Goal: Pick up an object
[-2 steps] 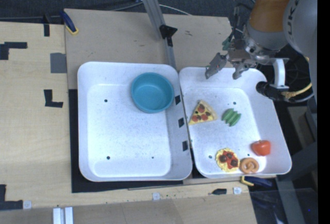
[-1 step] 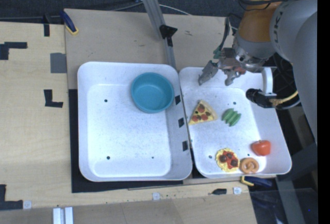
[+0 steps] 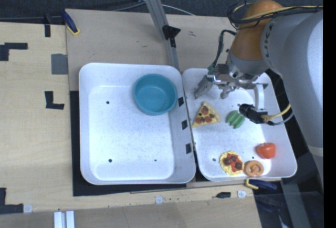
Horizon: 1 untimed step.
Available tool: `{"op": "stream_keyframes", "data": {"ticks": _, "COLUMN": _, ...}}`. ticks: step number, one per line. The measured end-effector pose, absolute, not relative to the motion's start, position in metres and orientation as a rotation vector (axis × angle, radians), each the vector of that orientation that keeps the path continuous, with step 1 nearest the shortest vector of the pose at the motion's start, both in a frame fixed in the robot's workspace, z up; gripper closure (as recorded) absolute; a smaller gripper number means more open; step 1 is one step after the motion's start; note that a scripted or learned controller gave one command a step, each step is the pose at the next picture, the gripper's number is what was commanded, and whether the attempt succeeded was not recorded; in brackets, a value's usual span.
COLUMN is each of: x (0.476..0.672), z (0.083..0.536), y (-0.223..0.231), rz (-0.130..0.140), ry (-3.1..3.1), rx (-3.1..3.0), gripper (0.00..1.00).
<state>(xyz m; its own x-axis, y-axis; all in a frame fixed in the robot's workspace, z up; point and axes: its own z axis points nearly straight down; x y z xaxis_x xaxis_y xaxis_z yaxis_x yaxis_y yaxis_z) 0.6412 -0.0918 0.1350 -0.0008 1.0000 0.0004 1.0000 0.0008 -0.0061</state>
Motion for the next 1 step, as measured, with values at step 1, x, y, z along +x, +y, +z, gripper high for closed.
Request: {"op": "stream_keyframes", "data": {"ticks": 1, "x": 0.641, "z": 0.0876, "y": -0.0912, "rz": 0.002, "ry": -2.222, "rx": -2.22, "gripper": 0.0}}
